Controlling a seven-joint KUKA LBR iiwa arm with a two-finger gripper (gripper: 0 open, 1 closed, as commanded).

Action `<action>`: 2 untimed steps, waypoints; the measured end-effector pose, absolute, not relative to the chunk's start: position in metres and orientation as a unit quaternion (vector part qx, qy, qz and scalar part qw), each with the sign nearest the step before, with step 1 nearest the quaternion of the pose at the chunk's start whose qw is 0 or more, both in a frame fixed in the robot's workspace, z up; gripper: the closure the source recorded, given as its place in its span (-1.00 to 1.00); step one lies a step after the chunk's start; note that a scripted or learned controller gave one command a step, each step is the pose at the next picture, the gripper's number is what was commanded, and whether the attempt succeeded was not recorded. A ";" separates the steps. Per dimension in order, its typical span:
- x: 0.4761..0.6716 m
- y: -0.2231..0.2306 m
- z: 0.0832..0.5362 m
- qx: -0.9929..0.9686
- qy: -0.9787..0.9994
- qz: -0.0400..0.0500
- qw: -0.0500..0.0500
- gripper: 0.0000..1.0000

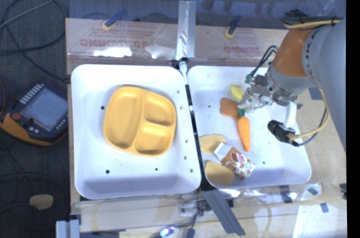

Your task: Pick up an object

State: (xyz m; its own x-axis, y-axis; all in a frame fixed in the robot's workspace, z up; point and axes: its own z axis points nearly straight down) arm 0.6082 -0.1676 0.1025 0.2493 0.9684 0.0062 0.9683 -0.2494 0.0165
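- Right now the carrot [244,134], the nearest thing to the gripper, lies in the right bin [292,166]. It is a smooth orange cone, pointed end toward the bin's front, thick end just under the gripper.
- Touching its thick end from the left is a flat brown-orange piece [228,107], and a small yellow object [237,93] lies just behind that one.
- Nearer the front of the same bin there are two flat, round yellow pieces [212,143], and between them a small box [234,160] with a white end and a printed red-brown side; it lies tilted.
- The gripper [251,103] hangs low over the thick end of the carrot. I cannot tell from this angle how its tips stand, because they are small and mixed with the objects below.
- The arm [315,57] is grey with an orange band, and a black cable [287,134] loops beside it.
- The left bin [84,119] holds a yellow plastic plate [140,120] with three compartments and rounded corners.
- Both bins are white, shallow and smooth, side by side on a brown board.
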 end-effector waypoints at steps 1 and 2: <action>0.576 -0.157 0.166 0.749 0.663 -0.001 0.000 1.00; 0.576 -0.157 0.166 0.748 0.663 -0.001 -0.001 -1.00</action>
State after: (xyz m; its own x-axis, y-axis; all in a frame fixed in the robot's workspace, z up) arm 0.5763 -0.1568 0.1657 0.1203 0.9927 -0.0004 0.9927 -0.1203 -0.0019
